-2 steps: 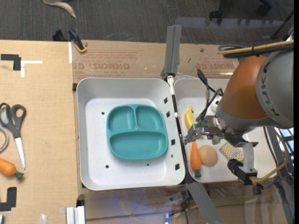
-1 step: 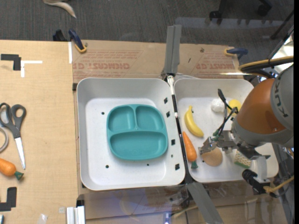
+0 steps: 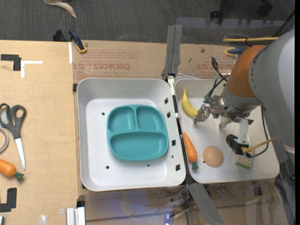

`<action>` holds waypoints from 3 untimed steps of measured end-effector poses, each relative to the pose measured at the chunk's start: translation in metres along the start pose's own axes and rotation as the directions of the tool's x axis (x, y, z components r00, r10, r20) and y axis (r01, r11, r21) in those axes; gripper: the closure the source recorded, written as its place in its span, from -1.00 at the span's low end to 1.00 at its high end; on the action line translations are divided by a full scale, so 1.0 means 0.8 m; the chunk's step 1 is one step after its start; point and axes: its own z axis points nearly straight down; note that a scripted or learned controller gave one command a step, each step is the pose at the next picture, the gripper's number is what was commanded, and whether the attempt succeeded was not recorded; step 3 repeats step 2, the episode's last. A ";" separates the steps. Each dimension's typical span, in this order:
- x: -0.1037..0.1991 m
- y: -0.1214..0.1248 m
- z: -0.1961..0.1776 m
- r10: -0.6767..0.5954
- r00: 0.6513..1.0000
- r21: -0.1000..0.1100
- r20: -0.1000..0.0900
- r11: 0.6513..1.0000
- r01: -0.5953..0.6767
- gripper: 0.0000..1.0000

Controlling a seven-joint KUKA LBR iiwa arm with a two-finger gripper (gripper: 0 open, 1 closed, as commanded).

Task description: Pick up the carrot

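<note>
Orange carrot (image 3: 189, 147), tip up and green stub down, lay against left wall of right bin (image 3: 262, 168), just left of egg (image 3: 213, 156) and below banana (image 3: 188, 104). Gripper (image 3: 213, 116) hung up and to right of carrot, apart from it, fingers spread, nothing between them. Judged light, stiff, smooth and apt to roll; best pinched across thick middle, though wall close beside it left little room for one finger.

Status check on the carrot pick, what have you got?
Pincer open, above right bin, holding nothing. Carrot lying at bin's left wall, untouched. Banana and egg close by, neither on it.
</note>
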 end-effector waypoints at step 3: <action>0.081 -0.152 -0.123 0.572 0.821 0.003 0.002 0.821 -0.572 -1.00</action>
